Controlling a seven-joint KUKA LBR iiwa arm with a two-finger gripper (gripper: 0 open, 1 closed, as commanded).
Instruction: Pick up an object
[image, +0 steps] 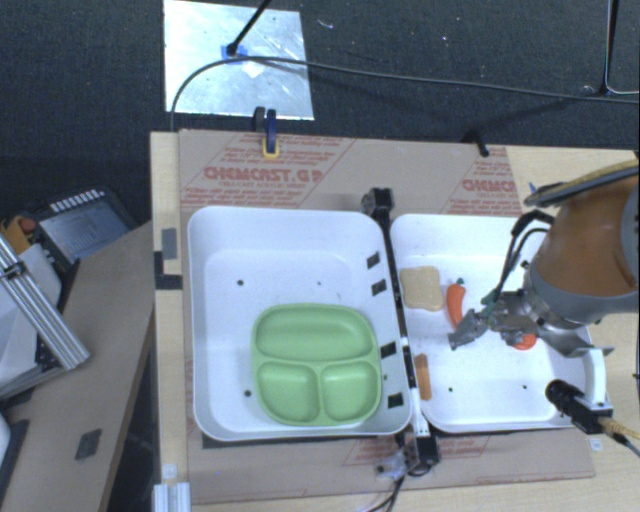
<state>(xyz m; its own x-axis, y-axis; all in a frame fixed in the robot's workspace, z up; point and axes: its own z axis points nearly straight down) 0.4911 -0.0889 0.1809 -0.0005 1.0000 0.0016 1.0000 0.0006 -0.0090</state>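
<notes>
Two white bins sit side by side on the worktop, w/ a black divider strip betw. them. Left bin holds a green tray w/ three compartments, lying flat toward the front-centre of that bin. Right bin holds the small stuff: a tan sponge-like block near the bin's left wall, an upright-ish orange carrot just beside the block's right edge, a small orange stick lying near the front-left by the divider, & a red-orange bit partly hidden under the hand. Arm comes in from the right, orange band above the wrist, and hangs low over the right bin's mid-right area. Hand points left toward the carrot, its dark tips just right of & slightly below the carrot; whether they touch it can't be told. Fingers look somewhat spread, but the gap is too dark & small to judge, so can't tell how far open the hand is, nor if it has hold of anything; nothing clearly seen betw. the fingers. Carrot & block rest on the bin floor. Behind the bins, a yellow-black clamp grips the worktop's back edge, w/ a shiny metal sheet beyond it. At far left, a dark device on a side table.
</notes>
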